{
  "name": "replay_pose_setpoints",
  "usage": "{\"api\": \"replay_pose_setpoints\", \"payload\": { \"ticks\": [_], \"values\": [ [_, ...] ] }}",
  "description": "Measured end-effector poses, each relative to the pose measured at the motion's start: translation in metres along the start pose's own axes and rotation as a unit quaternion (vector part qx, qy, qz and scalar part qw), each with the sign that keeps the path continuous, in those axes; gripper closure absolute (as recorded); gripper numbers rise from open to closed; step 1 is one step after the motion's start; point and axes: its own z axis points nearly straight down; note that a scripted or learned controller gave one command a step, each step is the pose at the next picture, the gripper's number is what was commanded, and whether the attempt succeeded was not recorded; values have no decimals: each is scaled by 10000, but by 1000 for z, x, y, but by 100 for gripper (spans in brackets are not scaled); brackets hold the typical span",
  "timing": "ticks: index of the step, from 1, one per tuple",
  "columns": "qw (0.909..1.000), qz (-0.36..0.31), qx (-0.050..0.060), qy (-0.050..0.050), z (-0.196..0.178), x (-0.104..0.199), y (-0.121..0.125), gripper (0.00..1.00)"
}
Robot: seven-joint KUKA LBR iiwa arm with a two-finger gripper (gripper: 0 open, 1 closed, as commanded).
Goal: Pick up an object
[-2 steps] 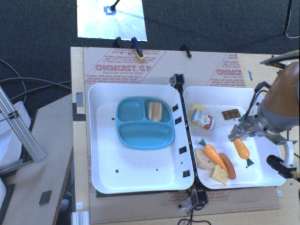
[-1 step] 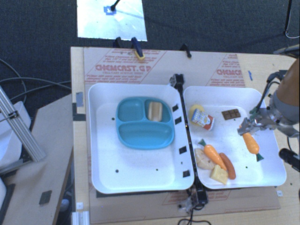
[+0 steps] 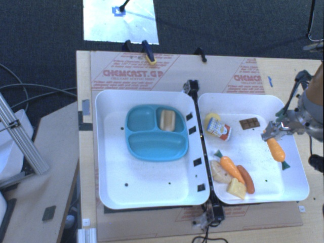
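I am at the grasping step: my gripper (image 3: 272, 134) sits at the top end of a small orange plastic carrot (image 3: 276, 150) in the right white bin (image 3: 291, 186), but I cannot tell whether I grip it, so a slow lift should test it. Beyond my jaws lie another carrot (image 3: 231, 167), sausage (image 3: 246, 178), cheese wedge (image 3: 236, 188), and chocolate (image 3: 249, 123); the left white bin (image 3: 109, 156) holds a blue divided plate (image 3: 152, 146) with bread (image 3: 167, 119).

Left bin (image 3: 109, 186): divided plate (image 3: 156, 133) at centre, bread slice (image 3: 167, 119) in its 2 o'clock compartment. Right bin (image 3: 291, 189): carrot (image 3: 276, 150) at 3 o'clock, food cluster (image 3: 234, 173) at 7 o'clock.
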Motion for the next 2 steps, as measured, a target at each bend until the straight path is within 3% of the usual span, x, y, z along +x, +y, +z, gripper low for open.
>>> {"api": "replay_pose_setpoints", "payload": {
  "ticks": [1, 2],
  "values": [
    [10000, -29, 7, 12, -9, 53, 21, 100],
    [10000, -26, 11, 7, 6, 100, 43, 100]
  ]
}}
